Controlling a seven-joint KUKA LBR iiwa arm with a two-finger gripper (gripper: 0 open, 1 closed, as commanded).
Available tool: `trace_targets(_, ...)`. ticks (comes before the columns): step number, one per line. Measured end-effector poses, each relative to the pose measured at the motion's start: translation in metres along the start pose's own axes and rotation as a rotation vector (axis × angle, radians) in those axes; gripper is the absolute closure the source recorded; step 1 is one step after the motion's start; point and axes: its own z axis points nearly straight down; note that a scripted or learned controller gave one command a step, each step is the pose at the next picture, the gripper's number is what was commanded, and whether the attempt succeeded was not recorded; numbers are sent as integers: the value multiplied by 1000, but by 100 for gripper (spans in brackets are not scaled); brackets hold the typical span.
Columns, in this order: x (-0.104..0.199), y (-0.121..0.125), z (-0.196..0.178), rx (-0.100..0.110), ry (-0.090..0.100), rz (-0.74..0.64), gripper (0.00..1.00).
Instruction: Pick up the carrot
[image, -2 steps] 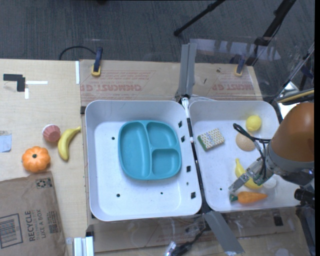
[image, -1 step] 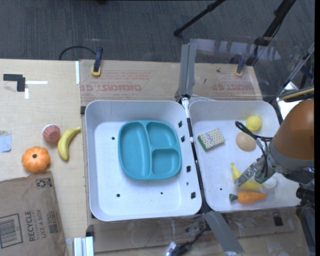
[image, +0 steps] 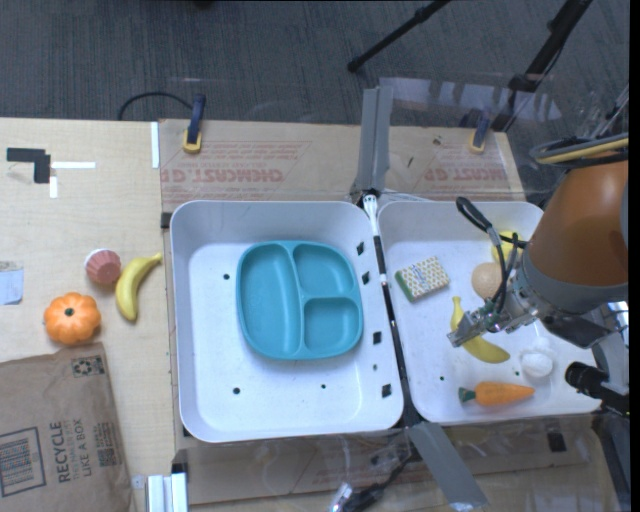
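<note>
The carrot (image: 502, 394) lies flat near the front edge of the right bin (image: 430, 400), orange with a green stub pointing left. My gripper (image: 474, 329) hangs over the right bin, a little above and to the left of the carrot and directly over a banana (image: 478, 343). The carrot is free of the gripper.
The right bin also holds a speckled sponge block (image: 422, 277), a beige egg (image: 485, 279) and a white object (image: 537, 364). A teal divided plate (image: 300, 299) sits in the left bin (image: 200, 330). Outside on the bench lie a banana (image: 134, 286), a small pumpkin (image: 72, 318) and a pink cupcake (image: 102, 266).
</note>
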Motion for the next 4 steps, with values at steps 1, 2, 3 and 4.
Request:
trace_targets(1,69,25,-1,0,-1,231,100)
trace_targets(2,13,3,1,4,-1,755,100)
trace_targets(3,101,35,1,5,-2,1058,100)
trace_targets(4,101,35,-7,9,-6,1055,100)
